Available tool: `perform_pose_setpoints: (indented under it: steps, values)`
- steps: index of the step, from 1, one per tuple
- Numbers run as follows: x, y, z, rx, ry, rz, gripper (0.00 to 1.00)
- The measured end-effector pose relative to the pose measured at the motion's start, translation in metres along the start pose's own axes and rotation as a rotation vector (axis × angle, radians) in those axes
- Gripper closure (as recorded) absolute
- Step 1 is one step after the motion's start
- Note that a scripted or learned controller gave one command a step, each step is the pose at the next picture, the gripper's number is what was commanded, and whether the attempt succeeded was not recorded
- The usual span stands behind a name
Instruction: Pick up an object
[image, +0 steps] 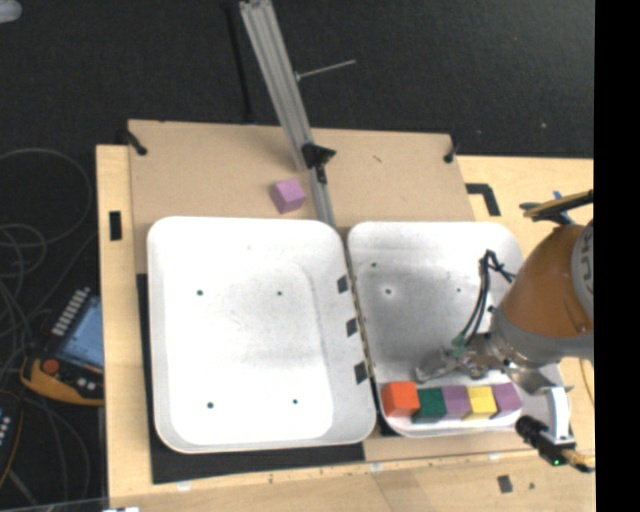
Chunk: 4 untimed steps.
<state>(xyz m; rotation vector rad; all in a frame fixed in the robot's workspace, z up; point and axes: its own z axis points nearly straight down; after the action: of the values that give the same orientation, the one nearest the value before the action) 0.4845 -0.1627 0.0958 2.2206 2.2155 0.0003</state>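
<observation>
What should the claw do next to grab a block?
Probably dip a little lower toward the row of blocks. The claw sits just above them in the right bin, nearest the purple block and yellow block, holding nothing yet.

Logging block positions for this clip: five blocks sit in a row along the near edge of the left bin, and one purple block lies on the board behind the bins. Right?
Not quite: the row of blocks lies along the near edge of the right bin, not the left bin. The camera view shows it. The purple block does lie on the board behind the bins.
</observation>
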Motion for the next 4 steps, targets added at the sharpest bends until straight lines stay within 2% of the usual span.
perform_pose_setpoints:
  steps: [1,2,3,4]
  values:
    - [0.036,0.002,-0.074,-0.005,0.003,-0.008,0.0]
    - [0.124,0.006,-0.112,-0.002,0.006,-0.011,0.0]
    - [0.119,0.007,-0.122,-0.002,0.003,-0.009,1.0]
    - [0.188,0.021,-0.124,0.003,0.006,-0.011,1.0]
